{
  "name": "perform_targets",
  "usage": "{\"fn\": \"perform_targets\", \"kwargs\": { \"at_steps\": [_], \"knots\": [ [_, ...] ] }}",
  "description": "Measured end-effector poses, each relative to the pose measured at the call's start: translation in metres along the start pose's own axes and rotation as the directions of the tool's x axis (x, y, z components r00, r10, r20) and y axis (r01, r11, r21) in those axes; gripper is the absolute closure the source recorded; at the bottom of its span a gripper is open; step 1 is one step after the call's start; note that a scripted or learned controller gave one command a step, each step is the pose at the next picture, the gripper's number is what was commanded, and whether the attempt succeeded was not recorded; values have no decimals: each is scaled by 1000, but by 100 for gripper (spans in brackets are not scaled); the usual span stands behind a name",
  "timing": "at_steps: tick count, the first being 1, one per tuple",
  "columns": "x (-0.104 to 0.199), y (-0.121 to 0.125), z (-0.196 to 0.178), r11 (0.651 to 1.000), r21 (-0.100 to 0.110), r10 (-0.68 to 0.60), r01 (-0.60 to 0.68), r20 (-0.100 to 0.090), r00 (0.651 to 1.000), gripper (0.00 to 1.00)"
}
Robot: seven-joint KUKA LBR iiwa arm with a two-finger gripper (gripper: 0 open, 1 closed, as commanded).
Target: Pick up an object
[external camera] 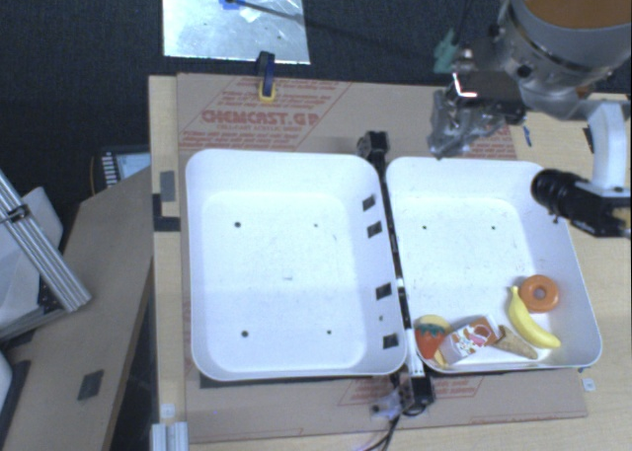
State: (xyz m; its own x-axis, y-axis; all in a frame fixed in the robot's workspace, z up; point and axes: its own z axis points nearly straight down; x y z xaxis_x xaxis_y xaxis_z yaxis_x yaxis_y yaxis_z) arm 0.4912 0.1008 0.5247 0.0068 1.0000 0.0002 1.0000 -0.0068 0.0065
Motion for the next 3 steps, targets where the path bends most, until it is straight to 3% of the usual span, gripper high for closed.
{"fn": "perform_targets", "kwargs": {
  "at_steps": [1,2,3],
  "knots": [
    [-85,-6,115,1000,15,2,-2,3,1000,100],
    [-155,-4,106,1000,2,0,0,3,1000,100],
    [-262,-8,259,1000,19,4,-4,2,1000,100]
  ]
}}
